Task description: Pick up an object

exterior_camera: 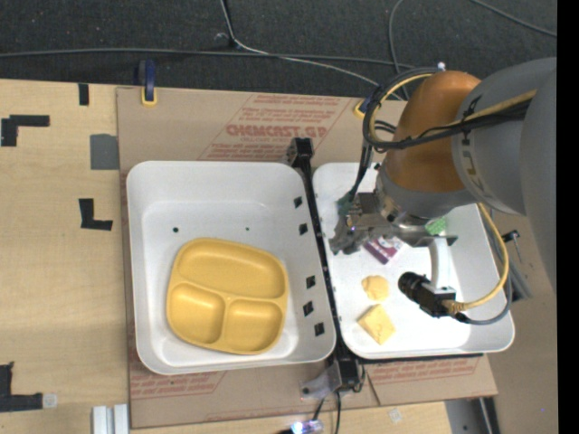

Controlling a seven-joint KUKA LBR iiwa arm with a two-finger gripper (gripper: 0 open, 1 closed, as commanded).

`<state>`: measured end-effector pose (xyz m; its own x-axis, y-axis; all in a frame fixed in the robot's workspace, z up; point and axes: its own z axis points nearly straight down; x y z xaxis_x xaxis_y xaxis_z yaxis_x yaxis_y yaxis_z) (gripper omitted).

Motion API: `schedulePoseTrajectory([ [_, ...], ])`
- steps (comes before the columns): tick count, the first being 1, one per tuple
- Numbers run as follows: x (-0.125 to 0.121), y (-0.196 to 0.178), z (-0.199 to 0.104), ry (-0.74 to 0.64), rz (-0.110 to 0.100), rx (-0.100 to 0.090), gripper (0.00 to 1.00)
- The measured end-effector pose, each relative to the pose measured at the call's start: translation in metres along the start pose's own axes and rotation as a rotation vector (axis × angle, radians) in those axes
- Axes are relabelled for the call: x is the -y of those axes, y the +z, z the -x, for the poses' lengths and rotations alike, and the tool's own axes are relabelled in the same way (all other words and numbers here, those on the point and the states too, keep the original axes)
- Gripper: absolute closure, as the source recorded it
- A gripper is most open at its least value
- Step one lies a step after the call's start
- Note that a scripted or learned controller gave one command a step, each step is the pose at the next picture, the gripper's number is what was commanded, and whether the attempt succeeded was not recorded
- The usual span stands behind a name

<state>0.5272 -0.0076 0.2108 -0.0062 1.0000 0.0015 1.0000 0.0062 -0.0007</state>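
My gripper (351, 233) hangs low in the right bin (488, 328), near its left wall, under the orange-banded wrist. A purple and white object (384, 249) lies right beside the gripper, partly hidden by it. A green piece (437, 227) peeks out from under the wrist to the right. Two pale yellow chunks sit nearer the front: a small round one (374, 287) and a larger wedge (377, 324). The arm blocks the view between the fingers.
The left bin (145, 197) holds a yellow three-compartment tray (226, 295). A black divider strip (312, 242) runs between the bins. A black cable fitting (423, 294) on the arm hangs over the right bin. Cardboard lies under both bins.
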Motion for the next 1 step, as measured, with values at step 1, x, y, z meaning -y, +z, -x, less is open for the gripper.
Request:
schedulePoseTrajectory([
  [1, 0.0098, 0.0002, -0.0632, -0.002, -0.002, -0.001, 1.0],
])
